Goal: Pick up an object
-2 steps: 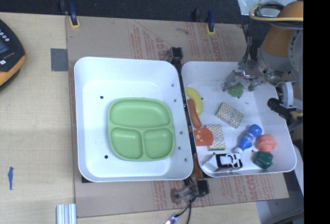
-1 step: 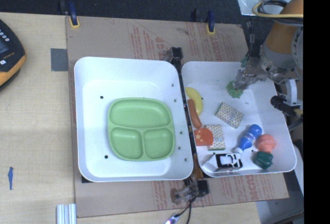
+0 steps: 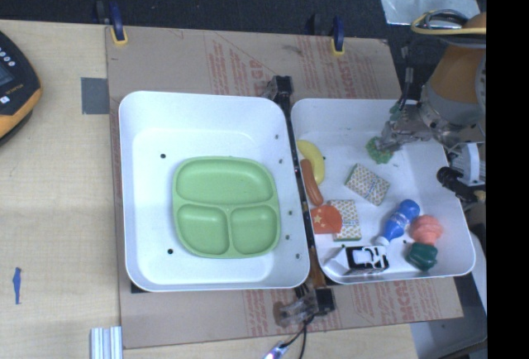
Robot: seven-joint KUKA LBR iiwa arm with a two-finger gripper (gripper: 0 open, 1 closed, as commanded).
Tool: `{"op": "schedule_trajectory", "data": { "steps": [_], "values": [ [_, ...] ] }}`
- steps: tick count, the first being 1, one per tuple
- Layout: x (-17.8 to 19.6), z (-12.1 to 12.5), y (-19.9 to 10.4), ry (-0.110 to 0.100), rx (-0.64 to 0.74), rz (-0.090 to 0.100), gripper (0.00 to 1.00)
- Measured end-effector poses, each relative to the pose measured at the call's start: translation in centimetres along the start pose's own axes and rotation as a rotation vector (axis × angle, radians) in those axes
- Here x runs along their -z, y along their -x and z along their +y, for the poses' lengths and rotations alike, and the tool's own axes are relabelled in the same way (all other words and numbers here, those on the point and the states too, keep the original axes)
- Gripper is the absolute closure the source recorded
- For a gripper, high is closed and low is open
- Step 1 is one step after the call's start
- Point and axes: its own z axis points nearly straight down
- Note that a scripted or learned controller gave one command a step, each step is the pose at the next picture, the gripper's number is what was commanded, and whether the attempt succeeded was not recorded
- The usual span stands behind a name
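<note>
gripper [image 3: 387,142] low in right bin [image 3: 463,266], far side, on a small green object [image 3: 380,153] | grip state: cannot tell, tips blurred against it | advice: confirm the green piece sits centred between the tips before lifting, rise straight, clear of patterned packet [image 3: 367,183] | left bin [image 3: 136,266] holds green divided tray [image 3: 225,205]

We see the arm [image 3: 459,76] cut off at the right edge; the small green thing [image 3: 380,152] under the gripper [image 3: 395,134] is too blurred to identify; the yellow-black device [image 3: 15,93] is cut off at left.
</note>
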Motion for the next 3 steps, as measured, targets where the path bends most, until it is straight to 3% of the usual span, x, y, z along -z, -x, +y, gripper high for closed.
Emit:
{"op": "schedule_trajectory", "data": {
  "steps": [1, 2, 3],
  "values": [
    [3.6, -5.7, 1.2, -0.027, -0.003, 0.007, 1.00],
    [3.6, -5.7, 1.2, -0.028, -0.003, 0.007, 0.00],
    [-0.9, -10.6, -2.0, -0.029, -0.003, 0.008, 0.00]
  ]
}}
